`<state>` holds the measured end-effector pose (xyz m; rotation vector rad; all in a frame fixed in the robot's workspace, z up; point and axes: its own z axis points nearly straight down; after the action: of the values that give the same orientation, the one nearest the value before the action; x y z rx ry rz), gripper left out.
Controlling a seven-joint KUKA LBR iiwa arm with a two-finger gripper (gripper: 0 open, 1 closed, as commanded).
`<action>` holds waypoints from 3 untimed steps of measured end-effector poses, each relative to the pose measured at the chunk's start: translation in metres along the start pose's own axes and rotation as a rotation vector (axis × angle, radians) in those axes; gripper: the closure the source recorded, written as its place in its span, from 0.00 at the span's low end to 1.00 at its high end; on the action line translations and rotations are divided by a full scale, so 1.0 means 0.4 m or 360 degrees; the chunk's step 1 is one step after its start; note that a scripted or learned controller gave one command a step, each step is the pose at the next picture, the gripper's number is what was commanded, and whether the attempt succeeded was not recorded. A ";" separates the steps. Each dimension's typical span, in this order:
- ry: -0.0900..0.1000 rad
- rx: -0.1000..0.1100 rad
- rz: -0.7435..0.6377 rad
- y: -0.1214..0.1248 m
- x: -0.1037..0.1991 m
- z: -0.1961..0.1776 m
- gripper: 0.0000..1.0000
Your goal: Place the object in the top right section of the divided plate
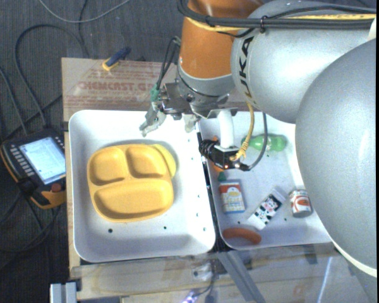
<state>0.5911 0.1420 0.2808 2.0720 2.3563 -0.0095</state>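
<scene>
Gripper: I see the gripper (169, 120) above the left bin's (82, 232) far edge, fingers apart, nothing between them.
Arm: the arm (284, 62) reaches in from the right, orange band uppermost, wrist pointing down over the divide between the bins.
Plate: the yellow plate (132, 182) lies in the left bin, nothing in its sections.
Right bin: a carton (232, 197), a can (299, 202), a sausage (242, 235), a green thing (270, 142). I cannot tell which is the task's object.
</scene>
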 end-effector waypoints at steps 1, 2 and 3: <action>0.0004 -0.0002 -0.0448 -0.022 -0.010 -0.015 0.00; 0.0007 -0.0006 -0.1016 -0.066 -0.005 -0.031 0.00; 0.0003 -0.0008 -0.1380 0.175 0.043 -0.051 0.00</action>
<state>0.6582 0.1682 0.3010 0.8907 3.0095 -0.0035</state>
